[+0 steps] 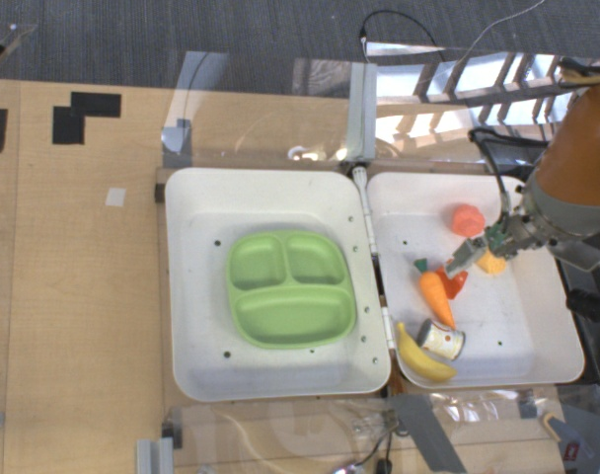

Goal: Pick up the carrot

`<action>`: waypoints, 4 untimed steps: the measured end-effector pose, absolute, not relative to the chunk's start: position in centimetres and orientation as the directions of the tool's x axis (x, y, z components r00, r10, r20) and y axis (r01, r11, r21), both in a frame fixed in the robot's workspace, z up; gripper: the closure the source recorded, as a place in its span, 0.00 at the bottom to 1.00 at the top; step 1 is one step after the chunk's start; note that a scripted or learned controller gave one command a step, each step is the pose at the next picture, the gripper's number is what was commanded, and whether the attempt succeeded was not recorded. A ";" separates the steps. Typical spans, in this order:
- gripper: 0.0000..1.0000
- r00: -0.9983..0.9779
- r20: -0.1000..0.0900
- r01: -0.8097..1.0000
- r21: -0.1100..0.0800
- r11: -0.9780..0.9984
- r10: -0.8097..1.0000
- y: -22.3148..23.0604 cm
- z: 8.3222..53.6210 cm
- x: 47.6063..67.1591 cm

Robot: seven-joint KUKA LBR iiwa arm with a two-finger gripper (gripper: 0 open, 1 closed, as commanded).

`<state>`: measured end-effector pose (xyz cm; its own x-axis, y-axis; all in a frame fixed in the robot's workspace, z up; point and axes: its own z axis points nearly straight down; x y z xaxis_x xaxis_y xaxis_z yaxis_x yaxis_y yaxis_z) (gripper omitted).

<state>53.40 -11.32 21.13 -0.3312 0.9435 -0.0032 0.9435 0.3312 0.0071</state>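
The orange carrot (437, 297) with a small green top lies in the right bin (537, 354), near its left-centre, pointing toward the front. My gripper (460, 261) reaches in from the right and hovers just right of and above the carrot's green end, over a small red piece (458, 283). Nothing visibly hangs from the gripper, and the carrot rests on the bin floor.
A yellow item (492, 262) sits under the wrist and a red-pink ball (468, 219) lies behind it. A banana (422, 357) and a small tin (442, 341) lie in front of the carrot. The left bin (196, 265) holds a green divided plate (290, 287).
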 end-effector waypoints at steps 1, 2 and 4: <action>0.00 -0.470 -0.019 0.882 0.022 0.470 0.883 -11.4 10.6 52.8; 0.00 -0.448 -0.004 0.894 0.007 0.448 0.894 -10.2 20.1 51.0; 0.00 -0.345 -0.008 0.938 0.017 0.346 0.938 -10.0 9.1 50.5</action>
